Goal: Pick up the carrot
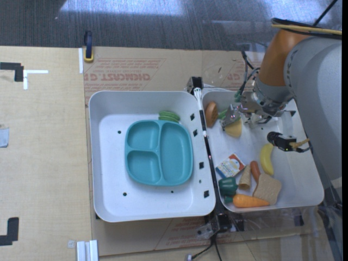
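Right bin (304, 197): hand (235, 118) touching yellow wedge (234, 128); carrot (250, 202) well apart.

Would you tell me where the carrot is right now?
The carrot lies at the right bin's near edge, beside the bread slice.

This looks like a robotics lab or test cell rather than a home or kitchen. A plain light wooden bench top (38, 162) bears two shallow white plastic bins (103, 162) clipped side by side over a flattened brown cardboard sheet with red printing (125, 72). A large grey industrial robot arm with an orange band (304, 58) reaches in, trailing thin black cables (247, 69). Black brackets (13, 72) sit on the bench, and grey office carpet (163, 15) covers the floor beyond. The right bin holds small plastic toy foods (251, 184), props and not real groceries.
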Robot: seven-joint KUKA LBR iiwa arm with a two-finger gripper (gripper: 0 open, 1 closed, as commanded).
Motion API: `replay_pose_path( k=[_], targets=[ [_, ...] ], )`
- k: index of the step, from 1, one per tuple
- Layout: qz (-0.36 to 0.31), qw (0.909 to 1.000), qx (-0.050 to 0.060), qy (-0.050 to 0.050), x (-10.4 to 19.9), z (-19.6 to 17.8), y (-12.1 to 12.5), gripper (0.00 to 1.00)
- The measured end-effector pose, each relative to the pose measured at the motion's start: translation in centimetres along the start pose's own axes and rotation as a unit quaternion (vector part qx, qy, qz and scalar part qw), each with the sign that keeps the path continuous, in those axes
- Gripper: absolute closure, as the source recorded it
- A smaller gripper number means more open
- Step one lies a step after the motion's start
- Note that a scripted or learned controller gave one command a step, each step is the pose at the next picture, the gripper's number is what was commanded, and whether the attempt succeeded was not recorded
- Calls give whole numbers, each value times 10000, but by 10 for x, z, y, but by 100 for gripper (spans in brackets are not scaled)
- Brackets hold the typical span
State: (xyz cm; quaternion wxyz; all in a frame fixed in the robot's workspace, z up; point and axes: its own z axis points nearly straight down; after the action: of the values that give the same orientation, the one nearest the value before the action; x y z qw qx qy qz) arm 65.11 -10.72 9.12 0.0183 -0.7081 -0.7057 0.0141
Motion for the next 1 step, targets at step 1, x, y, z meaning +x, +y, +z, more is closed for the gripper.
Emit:
replay_pose_path(
  k=[1],
  targets=[
    [-92,9997,-215,-36,11,2,-49,0]
  ],
)
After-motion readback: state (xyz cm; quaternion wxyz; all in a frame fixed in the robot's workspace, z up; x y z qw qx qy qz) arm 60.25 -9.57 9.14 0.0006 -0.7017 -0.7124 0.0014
